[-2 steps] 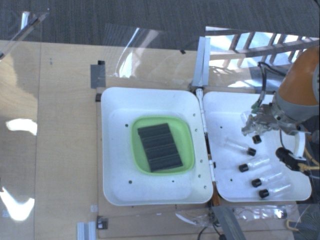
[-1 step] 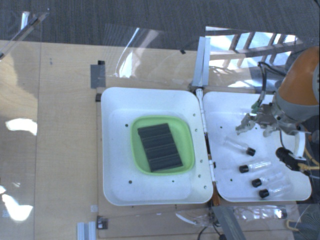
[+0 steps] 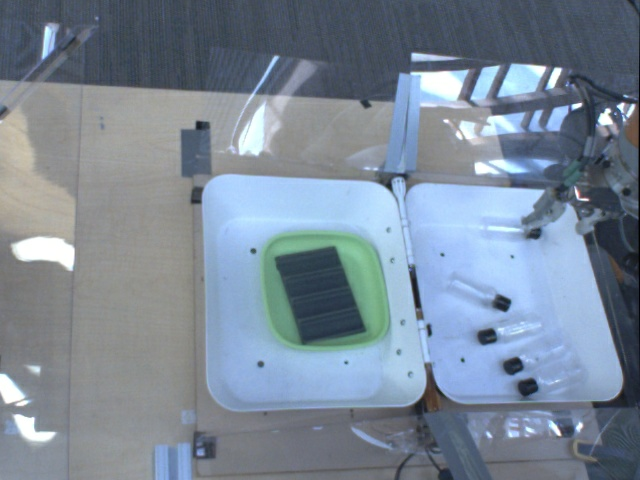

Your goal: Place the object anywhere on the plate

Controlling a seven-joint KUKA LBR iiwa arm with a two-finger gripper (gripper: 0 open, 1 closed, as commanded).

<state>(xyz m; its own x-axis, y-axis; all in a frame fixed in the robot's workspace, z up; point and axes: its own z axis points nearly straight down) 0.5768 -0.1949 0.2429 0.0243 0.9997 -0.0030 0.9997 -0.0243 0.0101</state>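
A square green plate [image 3: 375, 288] lies in the left bin [image 3: 230, 268], and a dark ribbed rectangular block [image 3: 320, 295] rests flat on its middle. Several clear vials with black caps lie in the right bin [image 3: 590, 298]: one [image 3: 478, 293] near the middle and others [image 3: 520, 326] [image 3: 545, 354] toward the near right corner. Another clear vial [image 3: 505, 228] lies near the far edge, its black cap right at the tip of my gripper [image 3: 540, 218]. The gripper reaches in low from the upper right, over the far right part of the right bin.
The grey arm and its cables [image 3: 605, 168] crowd the upper right corner. A metal bracket [image 3: 403, 128] stands behind the seam between the bins. Clear plastic sheeting [image 3: 270, 118] lies on the wooden bench behind the left bin.
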